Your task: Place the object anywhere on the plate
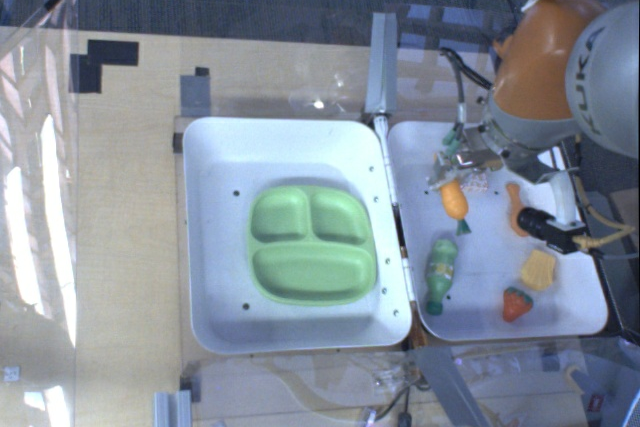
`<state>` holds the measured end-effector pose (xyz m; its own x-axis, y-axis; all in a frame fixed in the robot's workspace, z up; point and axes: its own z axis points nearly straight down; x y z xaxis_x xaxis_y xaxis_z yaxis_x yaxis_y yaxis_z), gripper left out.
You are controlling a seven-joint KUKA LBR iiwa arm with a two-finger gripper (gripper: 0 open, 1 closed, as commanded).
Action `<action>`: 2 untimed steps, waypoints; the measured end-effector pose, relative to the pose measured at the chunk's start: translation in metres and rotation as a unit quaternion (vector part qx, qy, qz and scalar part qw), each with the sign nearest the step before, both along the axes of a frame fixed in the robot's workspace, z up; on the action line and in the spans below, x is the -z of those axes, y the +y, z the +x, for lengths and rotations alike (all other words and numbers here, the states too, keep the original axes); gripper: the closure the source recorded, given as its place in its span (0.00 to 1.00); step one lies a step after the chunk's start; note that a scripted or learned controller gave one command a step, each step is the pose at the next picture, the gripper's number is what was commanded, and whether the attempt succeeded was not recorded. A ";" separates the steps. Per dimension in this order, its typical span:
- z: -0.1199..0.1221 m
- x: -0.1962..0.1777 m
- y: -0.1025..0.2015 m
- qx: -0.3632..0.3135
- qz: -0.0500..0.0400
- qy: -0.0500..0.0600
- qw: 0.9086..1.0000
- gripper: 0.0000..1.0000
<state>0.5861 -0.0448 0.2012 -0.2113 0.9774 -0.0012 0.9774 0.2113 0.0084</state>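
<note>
Over the right bin (590,310), the gripper (458,177) pinched a toy carrot (455,202); the green divided plate (311,245) awaited it.

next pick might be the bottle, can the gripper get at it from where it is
Probably yes. The bottle lies in open space in the right bin, touching nothing, just below the carrot, which sits by the gripper.
</note>
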 end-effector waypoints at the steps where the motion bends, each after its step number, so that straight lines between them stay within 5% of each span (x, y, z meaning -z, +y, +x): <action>1: -0.036 0.017 0.078 0.020 0.000 0.003 1.000 1.00; 2: -0.035 0.017 0.078 0.021 0.000 0.003 1.000 0.00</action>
<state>0.5507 0.0331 0.1845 -0.1702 0.9854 0.0004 0.9854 0.1702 0.0031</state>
